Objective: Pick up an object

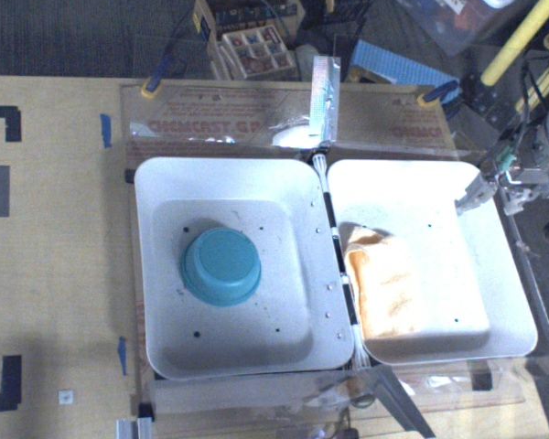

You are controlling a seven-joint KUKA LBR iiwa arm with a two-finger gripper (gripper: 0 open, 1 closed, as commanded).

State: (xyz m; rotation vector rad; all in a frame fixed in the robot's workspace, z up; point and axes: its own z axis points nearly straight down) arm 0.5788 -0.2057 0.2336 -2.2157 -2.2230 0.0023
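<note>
**Two objects wait in the bins, gripper at the far right rim**

The blue bowl (221, 265) lies upside down in the left bin (165, 186), well to the left of the gripper (480, 193) and lower in the view. It is round, smooth and looks like plastic, with a flat base turned upward. The second object, an orange cloth or sponge (392, 286), lies in the right bin (494, 327), against the bin's left wall. It is soft-looking, roughly rectangular, with paler worn patches, and it is nearer to the gripper, below and to the left of it.

The gripper is at the upper right rim of the right bin, on a pale metal wrist. Nothing is seen between its fingers; how far they are open I cannot tell, because the part is small and blurred.

Both bins are shallow, white, with rounded corners and small dark holes in the floor. They touch along a middle seam. Behind them stands a clear plastic sheet (256, 122) with faint red print, on a wooden bench (46, 273).
</note>
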